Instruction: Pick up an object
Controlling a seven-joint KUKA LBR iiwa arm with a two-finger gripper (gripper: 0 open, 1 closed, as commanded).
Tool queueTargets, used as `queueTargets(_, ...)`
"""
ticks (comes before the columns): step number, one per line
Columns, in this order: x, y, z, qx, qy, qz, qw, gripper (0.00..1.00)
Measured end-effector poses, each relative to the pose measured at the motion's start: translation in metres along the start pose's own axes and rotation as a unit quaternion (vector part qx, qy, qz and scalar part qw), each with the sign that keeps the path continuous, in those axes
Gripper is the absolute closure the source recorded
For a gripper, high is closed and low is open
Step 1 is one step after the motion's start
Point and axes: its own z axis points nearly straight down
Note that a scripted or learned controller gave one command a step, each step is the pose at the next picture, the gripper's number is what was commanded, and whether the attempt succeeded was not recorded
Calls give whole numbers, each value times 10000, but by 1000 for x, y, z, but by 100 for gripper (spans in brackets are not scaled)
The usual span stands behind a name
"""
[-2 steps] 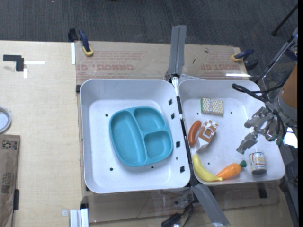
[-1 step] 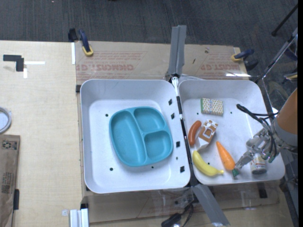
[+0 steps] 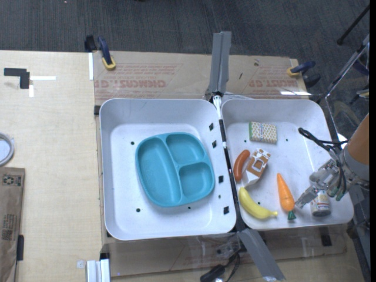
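There are two white bins side by side on the bench. The left bin [image 3: 111,175] holds one blue plate [image 3: 174,168] with three parts in it; it looks like smooth plastic with round corners. The right bin [image 3: 317,113] holds six small things. One is a flat square pad [image 3: 262,132] with tiny green dots, near the back. One is a long orange-red sausage shape [image 3: 240,164], and just beside it on the right sits a small brown and white box [image 3: 257,164] shaped like a little house. One yellow banana [image 3: 256,206] curves along the front. One orange carrot [image 3: 285,194] with a green tip points toward the front. One small round can [image 3: 321,204] stands in the front right corner. The gripper [image 3: 311,194] comes in from the right and sits low, between the carrot and the can, right next to the can. Its thin metal fingers look a little apart, with nothing seen between them.
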Motion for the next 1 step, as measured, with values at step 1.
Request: queueTargets(1, -1, 1, -9, -10, -11, 15, 10000, 100)
